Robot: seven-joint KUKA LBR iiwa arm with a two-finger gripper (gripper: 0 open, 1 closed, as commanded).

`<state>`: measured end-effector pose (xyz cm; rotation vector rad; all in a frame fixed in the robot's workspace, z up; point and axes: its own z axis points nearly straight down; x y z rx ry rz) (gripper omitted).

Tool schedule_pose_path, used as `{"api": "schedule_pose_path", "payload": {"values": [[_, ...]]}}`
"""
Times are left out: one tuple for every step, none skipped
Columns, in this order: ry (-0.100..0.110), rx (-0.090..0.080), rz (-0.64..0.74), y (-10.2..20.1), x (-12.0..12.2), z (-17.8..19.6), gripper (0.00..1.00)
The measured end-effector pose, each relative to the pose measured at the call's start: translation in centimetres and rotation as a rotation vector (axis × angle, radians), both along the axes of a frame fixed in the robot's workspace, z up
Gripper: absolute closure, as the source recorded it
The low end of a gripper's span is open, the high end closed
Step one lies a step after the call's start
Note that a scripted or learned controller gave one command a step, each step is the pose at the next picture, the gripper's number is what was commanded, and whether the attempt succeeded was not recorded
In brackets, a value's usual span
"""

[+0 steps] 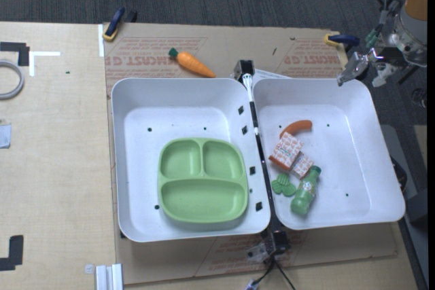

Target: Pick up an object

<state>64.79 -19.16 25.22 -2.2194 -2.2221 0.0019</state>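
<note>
Up top and closest to the lens, the arm (pixel 416 13) comes in at the right. Its jaws are spread apart with nothing between them, over the far right corner of the right bin (pixel 380 166).

In that bin, well apart from the jaws, I count five things. There's one orange sausage-shaped piece (pixel 297 127), two small red-and-white boxes (pixel 287 149) (pixel 302 166) touching each other, one green leafy toy (pixel 283 185) and one green bottle (pixel 306 193) lying tilted just beside it.

The left bin (pixel 129 146) holds one green plate (pixel 202 180) with three compartments.

Out on the worktop (pixel 54 166), one toy carrot (pixel 192 62) lies behind the left bin. There are also two blue clamps (pixel 113 24) (pixel 342 40).
</note>
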Motion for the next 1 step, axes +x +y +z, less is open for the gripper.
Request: {"api": "schedule_pose_path", "payload": {"values": [[-0.001, 0.0, 0.138, 7.56, -6.02, -11.41, 0.0]]}}
